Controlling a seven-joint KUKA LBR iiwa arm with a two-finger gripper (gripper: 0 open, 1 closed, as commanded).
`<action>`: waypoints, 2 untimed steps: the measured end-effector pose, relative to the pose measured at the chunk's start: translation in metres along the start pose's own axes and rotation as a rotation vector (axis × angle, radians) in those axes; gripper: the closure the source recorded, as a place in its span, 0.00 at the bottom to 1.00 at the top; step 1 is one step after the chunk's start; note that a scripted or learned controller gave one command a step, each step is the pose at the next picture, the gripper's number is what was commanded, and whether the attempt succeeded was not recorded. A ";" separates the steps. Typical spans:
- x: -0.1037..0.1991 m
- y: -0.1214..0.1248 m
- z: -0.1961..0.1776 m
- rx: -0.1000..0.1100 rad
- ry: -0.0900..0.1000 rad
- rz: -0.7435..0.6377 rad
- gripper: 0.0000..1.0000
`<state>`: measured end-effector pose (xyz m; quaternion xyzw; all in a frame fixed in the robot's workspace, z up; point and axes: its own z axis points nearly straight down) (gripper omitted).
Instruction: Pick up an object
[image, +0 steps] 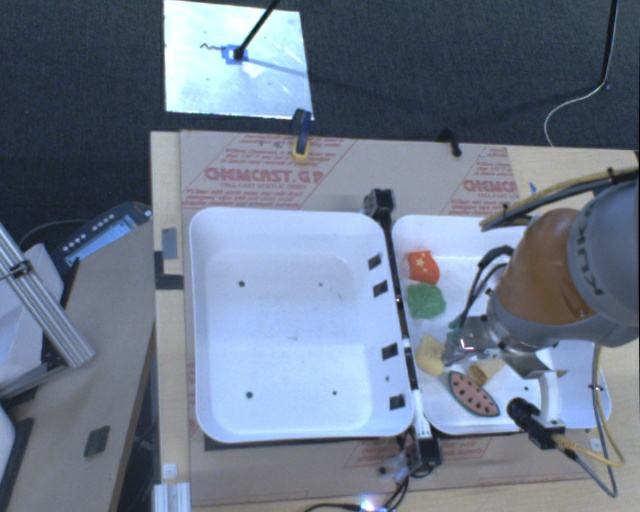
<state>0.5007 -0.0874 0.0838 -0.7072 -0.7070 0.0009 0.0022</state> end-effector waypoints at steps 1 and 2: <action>0.093 0.114 -0.109 -0.026 0.001 -0.016 1.00; 0.202 0.072 -0.100 -0.004 0.002 -0.014 1.00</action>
